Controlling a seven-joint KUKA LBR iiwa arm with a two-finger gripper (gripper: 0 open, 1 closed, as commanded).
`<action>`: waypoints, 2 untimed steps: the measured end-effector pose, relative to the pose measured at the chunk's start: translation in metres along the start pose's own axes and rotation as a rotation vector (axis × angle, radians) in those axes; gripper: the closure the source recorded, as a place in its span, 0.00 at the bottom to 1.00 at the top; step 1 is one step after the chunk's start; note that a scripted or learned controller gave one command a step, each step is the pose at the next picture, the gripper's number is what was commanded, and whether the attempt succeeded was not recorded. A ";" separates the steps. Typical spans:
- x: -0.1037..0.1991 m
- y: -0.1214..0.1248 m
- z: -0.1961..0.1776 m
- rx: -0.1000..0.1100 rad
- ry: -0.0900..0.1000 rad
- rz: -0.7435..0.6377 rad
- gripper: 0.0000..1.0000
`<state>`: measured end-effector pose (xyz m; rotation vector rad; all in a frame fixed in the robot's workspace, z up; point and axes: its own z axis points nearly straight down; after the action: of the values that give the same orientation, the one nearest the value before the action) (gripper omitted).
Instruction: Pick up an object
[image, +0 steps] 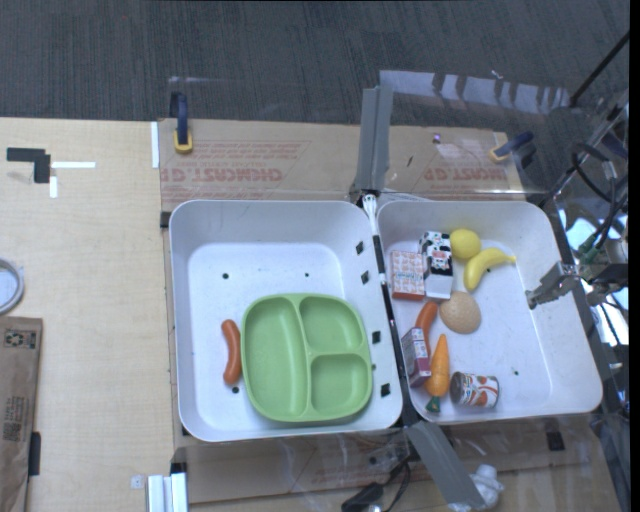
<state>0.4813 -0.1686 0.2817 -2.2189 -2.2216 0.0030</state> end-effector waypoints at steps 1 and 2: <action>0.041 -0.004 0.115 0.000 0.001 0.035 0.00; 0.063 -0.003 0.190 -0.003 0.000 -0.016 0.00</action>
<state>0.4780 -0.1054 0.0922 -2.2028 -2.2402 -0.0010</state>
